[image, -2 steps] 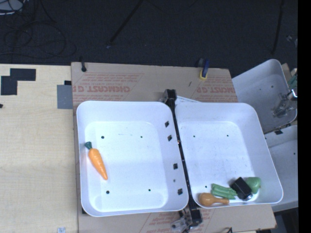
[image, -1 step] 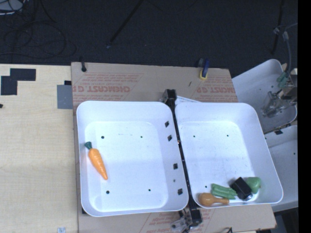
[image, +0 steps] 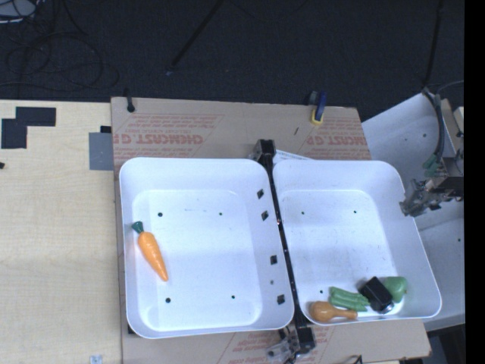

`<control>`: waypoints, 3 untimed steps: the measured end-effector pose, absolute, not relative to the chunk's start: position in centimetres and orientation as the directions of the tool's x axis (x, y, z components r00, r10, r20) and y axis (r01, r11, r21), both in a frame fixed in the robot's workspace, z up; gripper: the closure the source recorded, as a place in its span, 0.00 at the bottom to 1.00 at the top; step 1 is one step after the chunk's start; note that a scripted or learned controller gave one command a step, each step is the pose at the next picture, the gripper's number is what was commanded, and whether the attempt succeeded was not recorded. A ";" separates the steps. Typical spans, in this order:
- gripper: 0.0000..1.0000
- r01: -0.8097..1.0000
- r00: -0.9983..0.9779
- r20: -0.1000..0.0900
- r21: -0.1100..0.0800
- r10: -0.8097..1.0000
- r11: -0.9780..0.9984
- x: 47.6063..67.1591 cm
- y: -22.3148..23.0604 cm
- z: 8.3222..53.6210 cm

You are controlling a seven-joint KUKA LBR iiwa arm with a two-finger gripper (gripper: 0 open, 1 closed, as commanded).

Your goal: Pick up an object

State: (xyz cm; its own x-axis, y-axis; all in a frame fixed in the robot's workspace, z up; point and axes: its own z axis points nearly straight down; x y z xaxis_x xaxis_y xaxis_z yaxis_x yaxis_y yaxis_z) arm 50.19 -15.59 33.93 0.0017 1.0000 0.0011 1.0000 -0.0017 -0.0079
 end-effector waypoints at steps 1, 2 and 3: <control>1.00 1.000 -0.003 0.001 -0.001 1.000 0.003 49.3 -11.7 35.7; 1.00 1.000 0.004 0.000 -0.007 1.000 -0.004 49.1 -16.4 31.3; 1.00 1.000 -0.005 0.001 0.002 1.000 0.005 47.6 -11.2 35.7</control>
State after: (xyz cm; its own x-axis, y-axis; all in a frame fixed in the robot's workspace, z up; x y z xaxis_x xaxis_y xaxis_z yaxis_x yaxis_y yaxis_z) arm 47.60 -11.22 35.67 -0.0047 1.0000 0.0008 1.0000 0.0047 0.0015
